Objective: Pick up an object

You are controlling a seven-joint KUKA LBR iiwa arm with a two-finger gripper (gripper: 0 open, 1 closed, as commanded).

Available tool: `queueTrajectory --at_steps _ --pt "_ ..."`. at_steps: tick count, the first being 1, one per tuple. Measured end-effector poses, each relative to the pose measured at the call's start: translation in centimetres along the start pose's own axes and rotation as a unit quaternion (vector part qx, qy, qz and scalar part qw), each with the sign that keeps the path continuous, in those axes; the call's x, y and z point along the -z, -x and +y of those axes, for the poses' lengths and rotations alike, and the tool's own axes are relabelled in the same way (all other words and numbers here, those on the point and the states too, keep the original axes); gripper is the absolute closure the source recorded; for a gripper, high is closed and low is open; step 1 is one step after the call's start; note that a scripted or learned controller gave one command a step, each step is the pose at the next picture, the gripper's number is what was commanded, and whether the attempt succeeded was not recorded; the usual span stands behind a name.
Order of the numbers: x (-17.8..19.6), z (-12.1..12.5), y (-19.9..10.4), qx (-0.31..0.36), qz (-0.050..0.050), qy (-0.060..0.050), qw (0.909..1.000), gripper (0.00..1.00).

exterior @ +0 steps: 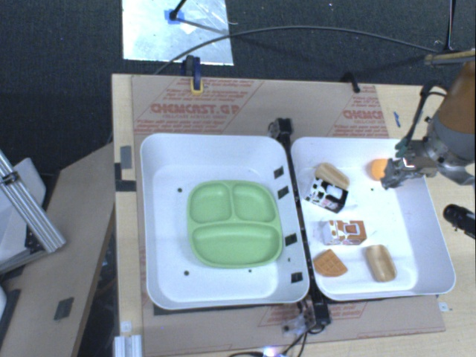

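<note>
A brown-papered bench [223, 103] on dark carpet bears two shallow white bins; the right-hand white bin [424, 222] holds the small items. The arm's fingers [392, 174] hang at its far right part; whether they are open or closed I cannot tell. The small round orange object [378, 168] lies just beside them, toward the bins' divider, perhaps touching. Being round, it shows no long axis or heading. Risk: off-centre fingers may nudge it so it rolls away.

bins [223, 149] 2 | green tray [235, 223] 1 | small objects [344, 233] 6
</note>
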State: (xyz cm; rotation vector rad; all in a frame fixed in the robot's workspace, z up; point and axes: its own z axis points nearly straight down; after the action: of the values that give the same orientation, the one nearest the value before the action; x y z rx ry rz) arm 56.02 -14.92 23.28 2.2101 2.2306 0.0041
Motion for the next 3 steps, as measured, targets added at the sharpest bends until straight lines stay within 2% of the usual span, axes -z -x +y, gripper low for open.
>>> queueTrajectory --at_steps 3 --pt "-1.6 -1.6 -16.6 0.000 0.001 -0.001 1.0000 1.00"
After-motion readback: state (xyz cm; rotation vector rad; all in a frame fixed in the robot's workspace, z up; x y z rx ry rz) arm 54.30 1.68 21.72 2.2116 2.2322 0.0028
